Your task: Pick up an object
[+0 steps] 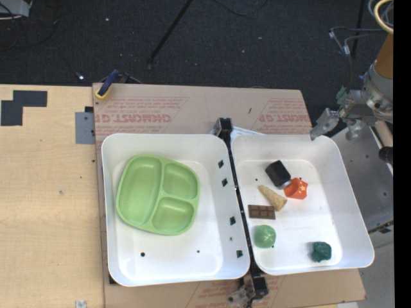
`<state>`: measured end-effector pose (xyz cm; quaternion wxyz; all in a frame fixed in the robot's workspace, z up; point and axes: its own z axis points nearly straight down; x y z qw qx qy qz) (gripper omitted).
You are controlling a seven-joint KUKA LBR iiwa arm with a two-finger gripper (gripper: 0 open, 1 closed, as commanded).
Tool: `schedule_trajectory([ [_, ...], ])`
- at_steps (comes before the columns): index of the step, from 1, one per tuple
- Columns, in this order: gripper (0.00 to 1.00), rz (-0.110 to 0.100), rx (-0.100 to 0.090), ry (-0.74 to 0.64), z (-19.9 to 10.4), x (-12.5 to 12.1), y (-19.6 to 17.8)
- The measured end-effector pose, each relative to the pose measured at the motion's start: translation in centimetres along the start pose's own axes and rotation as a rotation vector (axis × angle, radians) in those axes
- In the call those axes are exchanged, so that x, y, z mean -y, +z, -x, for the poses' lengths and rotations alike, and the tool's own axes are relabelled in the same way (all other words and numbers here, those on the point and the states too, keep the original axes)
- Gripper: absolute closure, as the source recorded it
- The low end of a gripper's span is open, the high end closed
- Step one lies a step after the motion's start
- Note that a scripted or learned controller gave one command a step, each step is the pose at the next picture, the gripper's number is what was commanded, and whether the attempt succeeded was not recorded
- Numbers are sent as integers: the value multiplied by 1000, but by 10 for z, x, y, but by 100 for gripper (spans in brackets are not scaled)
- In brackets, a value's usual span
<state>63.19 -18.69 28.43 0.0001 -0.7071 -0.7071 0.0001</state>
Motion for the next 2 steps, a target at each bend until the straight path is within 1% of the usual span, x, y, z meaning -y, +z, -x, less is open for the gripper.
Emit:
schedule_trajectory([
  [1,0,-8,-2,1,11,27,156],
  [2,0,0,0,2,19,83,138],
])
